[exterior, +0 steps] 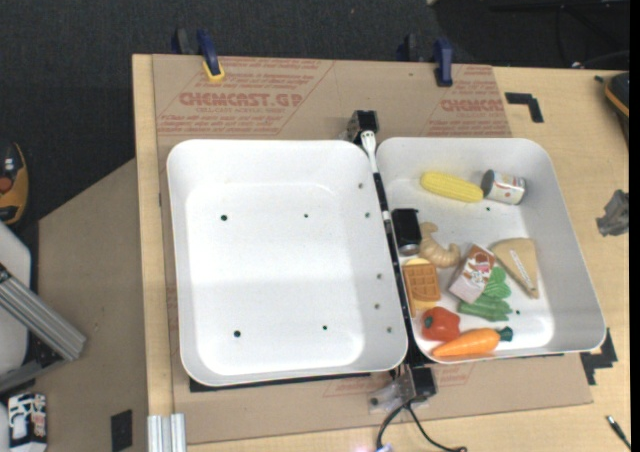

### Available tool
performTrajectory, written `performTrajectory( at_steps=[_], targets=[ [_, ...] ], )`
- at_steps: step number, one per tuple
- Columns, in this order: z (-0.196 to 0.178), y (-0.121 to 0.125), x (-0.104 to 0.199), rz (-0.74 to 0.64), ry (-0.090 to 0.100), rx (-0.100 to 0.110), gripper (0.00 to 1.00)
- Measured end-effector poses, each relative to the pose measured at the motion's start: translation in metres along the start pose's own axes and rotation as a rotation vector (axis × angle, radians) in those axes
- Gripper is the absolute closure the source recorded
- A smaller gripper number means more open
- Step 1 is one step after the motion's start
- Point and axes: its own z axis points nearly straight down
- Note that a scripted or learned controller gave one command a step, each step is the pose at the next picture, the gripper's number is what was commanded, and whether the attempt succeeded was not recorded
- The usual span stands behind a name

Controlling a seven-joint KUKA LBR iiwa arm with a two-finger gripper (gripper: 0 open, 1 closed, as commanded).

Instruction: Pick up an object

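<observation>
Brown bench [300, 90]; right bin [570, 270] holds yellow corn [451, 186].

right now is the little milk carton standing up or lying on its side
Lying on its side: the milk carton rests lengthwise in the right bin, beside the corn cob.

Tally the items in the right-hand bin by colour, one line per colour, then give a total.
Yellow: 1, the corn cob
Orange: 2, the carrot and the waffle
Red: 1, the tomato
Green: 1, the leafy vegetable
Tan: 2, the wedge and the lumpy piece
White or mixed: 2, the small carton and the printed box
Total: 9
</observation>
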Motion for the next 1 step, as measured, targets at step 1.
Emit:
performTrajectory(
  at_steps=[1],
  targets=[
    [0.0618, -0.0009, 0.0711, -0.005, 0.007, 0.01, 1.0]
  ],
)
